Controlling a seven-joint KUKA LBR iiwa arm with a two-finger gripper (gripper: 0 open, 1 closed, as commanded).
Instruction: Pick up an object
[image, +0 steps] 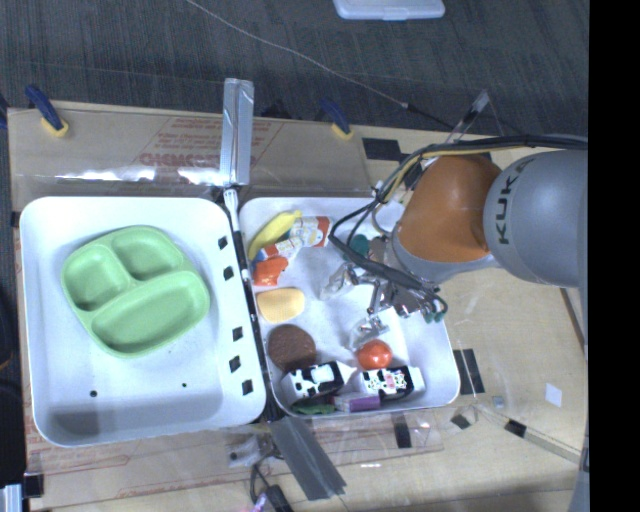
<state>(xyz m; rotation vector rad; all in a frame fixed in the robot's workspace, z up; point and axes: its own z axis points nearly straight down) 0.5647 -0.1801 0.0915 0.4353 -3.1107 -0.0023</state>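
My gripper (373, 318) hangs over the middle of the right bin (437, 345), below the grey arm with its orange band (450, 208). Just beneath its tip lies a red tomato (374, 354); I see nothing held. Around it lie a yellow banana (273, 231), an orange-red piece (269, 269), a yellow bun (281, 302), a brown round cookie (291, 346), and two black-and-white cow-patterned blocks (318, 380) (391, 381). A small white-and-red pack (309, 233) rests beside the banana.
The left bin (60, 400) holds a green divided plate (135, 288). A purple and green item (340, 404) lies at the right bin's front edge. Cables (365, 215) loop from the arm over the right bin's back. A metal bar (237, 130) stands behind the bins.
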